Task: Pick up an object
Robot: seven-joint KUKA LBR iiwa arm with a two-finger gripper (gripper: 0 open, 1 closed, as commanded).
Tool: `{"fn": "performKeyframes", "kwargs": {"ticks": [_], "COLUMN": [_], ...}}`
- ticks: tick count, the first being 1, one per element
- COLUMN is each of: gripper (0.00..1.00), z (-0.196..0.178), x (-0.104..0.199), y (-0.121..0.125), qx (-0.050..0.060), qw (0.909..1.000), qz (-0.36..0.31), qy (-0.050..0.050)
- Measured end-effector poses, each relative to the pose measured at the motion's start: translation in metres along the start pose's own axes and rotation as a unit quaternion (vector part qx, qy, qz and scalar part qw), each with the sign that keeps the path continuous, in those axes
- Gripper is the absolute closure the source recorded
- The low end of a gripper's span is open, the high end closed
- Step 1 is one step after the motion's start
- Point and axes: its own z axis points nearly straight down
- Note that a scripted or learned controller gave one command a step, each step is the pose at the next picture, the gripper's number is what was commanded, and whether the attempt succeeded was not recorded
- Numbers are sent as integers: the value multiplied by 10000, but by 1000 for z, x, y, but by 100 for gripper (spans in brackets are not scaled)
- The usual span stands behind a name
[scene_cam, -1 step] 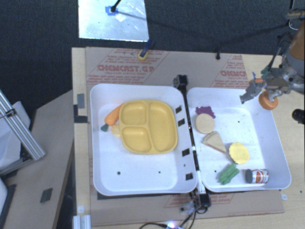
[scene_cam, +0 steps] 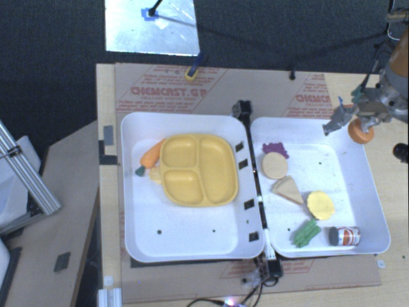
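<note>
My gripper hangs over the far right corner of the right bin, above its rim. An orange round shape shows just under it; I cannot tell if this is part of the arm or a separate thing. Inside that bin lie a purple grape bunch, a round beige cookie, a pale cheese wedge, a yellow disc, a green pod and a small can on its side. All of these lie left of and nearer than the gripper.
The left bin holds a yellow divided plate with a carrot against its left edge. A black divider runs between the bins. A shiny metal sheet lies beyond the bench.
</note>
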Motion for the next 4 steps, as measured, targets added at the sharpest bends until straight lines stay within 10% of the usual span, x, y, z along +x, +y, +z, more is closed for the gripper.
{"fn": "performKeyframes", "kwargs": {"ticks": [4], "gripper": [0], "z": [186], "x": [9], "y": [-8], "qx": [17], "qw": [10000], "qz": [7], "qy": [5]}}
